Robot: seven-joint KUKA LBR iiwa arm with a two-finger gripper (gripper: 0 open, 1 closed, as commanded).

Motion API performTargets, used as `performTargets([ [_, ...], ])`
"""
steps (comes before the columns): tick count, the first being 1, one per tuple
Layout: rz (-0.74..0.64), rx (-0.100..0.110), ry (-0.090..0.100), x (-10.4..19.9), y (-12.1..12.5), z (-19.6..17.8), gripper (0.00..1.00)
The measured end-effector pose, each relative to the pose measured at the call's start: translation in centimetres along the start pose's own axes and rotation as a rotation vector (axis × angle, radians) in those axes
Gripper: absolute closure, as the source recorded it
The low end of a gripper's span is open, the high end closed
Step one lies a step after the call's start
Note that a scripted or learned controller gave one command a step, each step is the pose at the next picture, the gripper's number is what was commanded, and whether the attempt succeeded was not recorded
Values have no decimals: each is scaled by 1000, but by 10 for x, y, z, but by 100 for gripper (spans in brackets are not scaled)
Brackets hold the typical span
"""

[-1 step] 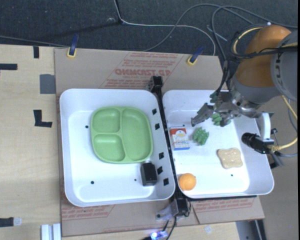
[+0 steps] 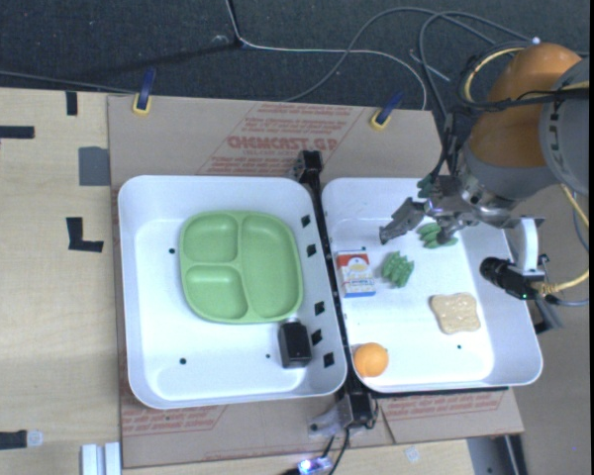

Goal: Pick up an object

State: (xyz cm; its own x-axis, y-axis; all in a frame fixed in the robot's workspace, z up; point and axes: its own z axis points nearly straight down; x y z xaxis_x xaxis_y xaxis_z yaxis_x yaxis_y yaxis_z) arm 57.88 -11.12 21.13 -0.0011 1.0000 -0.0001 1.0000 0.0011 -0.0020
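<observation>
A pale wooden table (image 2: 40, 295) carries a brown cardboard sheet (image 2: 277, 137), and on it two shallow white bins sit side by side, touching along a dark centre seam. The grey arm (image 2: 530, 107), with its orange band, reaches in from the right and ends over the upper part of the right bin (image 2: 505, 364).

The gripper (image 2: 416, 224) hangs low over that bin, its dark fingers (image 2: 398, 226) pointing left and down toward the bin floor. They stand spread apart, with nothing between them.

The left bin (image 2: 144, 265) lies well to the left of the fingers. It holds a light green divided plate (image 2: 243, 265), and a small black block (image 2: 294, 344) rests near its lower right corner.

In the right bin, a tan, cracker-like flat piece (image 2: 455, 312) lies below and to the right of the fingers. A small red and white carton (image 2: 355, 272) lies below and a little left of them, close to the seam. A dark green leafy toy (image 2: 398, 268) sits just beneath the fingers, beside the carton. A second small green piece (image 2: 432, 234) lies just right of the fingertips, partly tucked under the gripper body. An orange ball (image 2: 371, 360) rests farthest below, near the bin's lower left corner.
</observation>
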Motion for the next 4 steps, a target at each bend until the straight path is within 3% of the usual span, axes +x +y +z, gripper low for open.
performTargets([
  [2,1,-4,-3,9,3,120,0],
  [3,0,-9,-1,8,7,120,0],
  [4,-1,-22,-2,9,11,107,100],
])
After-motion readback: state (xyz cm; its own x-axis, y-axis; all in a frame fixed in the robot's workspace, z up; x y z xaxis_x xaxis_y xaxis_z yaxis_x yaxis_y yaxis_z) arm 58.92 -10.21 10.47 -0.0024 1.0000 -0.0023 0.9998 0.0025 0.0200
